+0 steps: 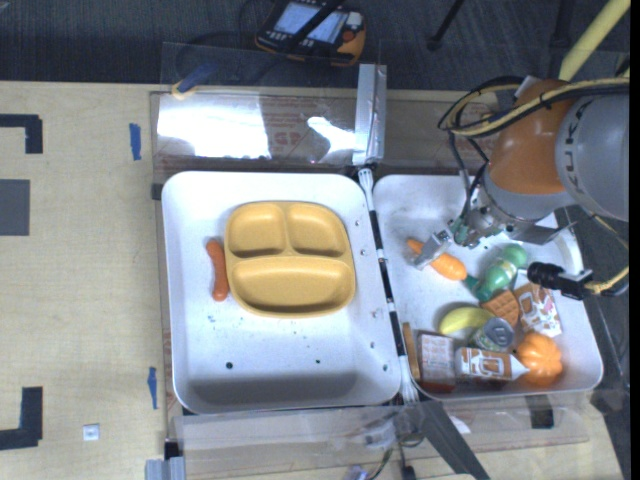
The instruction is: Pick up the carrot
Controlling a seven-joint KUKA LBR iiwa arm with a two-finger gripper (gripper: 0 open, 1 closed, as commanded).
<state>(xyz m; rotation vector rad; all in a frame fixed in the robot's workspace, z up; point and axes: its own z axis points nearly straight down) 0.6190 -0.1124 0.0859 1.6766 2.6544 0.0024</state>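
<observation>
One carrot point(449, 265) lay in the right bin point(590, 368) at its ten o'clock; my gripper point(436, 249) hovered touching it, approaching. Next I judged: close, then lift.

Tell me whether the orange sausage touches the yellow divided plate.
Cannot tell: in the camera view the orange sausage lies right against the yellow divided plate's left rim, no gap visible.

Divided plate point(290, 256) in left bin point(190, 368), sausage point(217, 269) beside it — carrot point(447, 264) in right bin point(400, 203).
</observation>
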